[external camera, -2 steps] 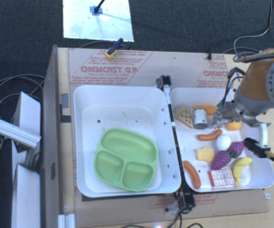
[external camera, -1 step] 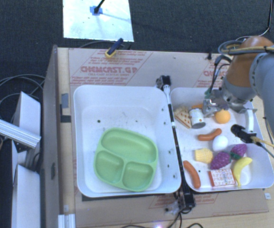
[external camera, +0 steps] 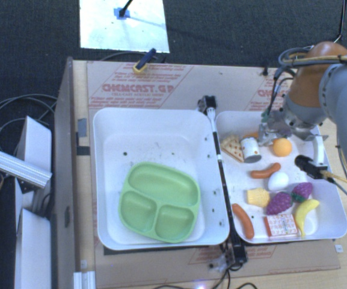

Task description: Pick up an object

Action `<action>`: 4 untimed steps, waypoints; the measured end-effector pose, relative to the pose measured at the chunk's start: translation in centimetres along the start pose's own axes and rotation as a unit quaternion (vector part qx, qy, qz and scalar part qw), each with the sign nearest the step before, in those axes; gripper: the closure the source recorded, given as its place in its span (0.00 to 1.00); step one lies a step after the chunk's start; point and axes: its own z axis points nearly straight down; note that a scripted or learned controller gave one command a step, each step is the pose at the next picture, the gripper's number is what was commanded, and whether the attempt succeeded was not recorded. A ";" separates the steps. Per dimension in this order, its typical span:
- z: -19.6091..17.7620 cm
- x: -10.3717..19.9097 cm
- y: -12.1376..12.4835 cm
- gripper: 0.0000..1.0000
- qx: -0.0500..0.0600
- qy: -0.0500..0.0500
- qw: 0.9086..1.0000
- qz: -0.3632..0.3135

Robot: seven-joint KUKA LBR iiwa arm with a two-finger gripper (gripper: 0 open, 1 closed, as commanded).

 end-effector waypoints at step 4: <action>-1.8 -3.6 2.1 1.00 -0.011 -0.002 1.000 0.000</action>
